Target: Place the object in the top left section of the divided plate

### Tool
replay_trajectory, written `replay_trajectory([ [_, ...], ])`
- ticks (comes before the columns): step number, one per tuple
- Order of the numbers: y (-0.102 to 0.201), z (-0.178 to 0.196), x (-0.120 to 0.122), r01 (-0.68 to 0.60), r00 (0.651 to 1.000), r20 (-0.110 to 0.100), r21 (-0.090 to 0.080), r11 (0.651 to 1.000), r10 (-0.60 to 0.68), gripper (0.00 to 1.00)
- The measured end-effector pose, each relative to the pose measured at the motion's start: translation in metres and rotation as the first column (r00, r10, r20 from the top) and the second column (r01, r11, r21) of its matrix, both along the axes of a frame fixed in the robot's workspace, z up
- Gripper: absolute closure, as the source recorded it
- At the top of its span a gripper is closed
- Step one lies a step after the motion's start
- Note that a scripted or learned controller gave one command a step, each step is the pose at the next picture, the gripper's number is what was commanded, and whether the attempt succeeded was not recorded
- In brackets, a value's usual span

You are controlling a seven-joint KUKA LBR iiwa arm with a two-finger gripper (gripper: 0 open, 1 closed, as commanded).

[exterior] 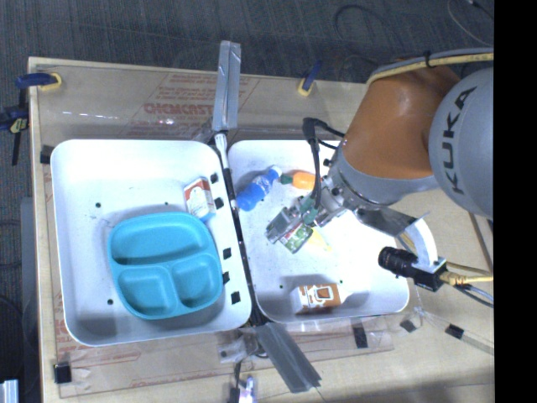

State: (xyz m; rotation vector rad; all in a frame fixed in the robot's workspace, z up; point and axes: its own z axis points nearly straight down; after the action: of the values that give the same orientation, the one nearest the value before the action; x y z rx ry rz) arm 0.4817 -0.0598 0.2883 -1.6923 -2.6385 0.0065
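The blue divided plate [164, 264] lies in the left bin [80, 225], with one long section on top and two smaller ones below. My gripper [288, 225] hangs low over the middle of the right bin [369, 296], right at a small green and yellow item [299, 240] that shows beneath its tip. A blue bottle [255, 189] and an orange piece [299, 178] lie just up and left of the gripper. The arm's grey and orange wrist [403, 133] covers the bin's upper right part.
A small red and white carton [198, 198] rests in the left bin against the plate's top right corner. An orange-brown carton [319, 296] lies near the right bin's front wall. A divider wall [231, 225] separates the two bins.
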Motion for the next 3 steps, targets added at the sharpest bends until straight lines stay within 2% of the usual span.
replay_trajectory([
  [1,0.08,-0.078,-0.006,-0.377,0.926,0.0,0.002,0.926,0.377,1.0],
  [2,0.079,-0.078,-0.006,-0.376,0.927,0.0,0.002,0.927,0.376,0.0],
  [3,0.042,-0.002,0.029,-0.479,0.878,0.005,0.001,0.878,0.479,0.0],
])
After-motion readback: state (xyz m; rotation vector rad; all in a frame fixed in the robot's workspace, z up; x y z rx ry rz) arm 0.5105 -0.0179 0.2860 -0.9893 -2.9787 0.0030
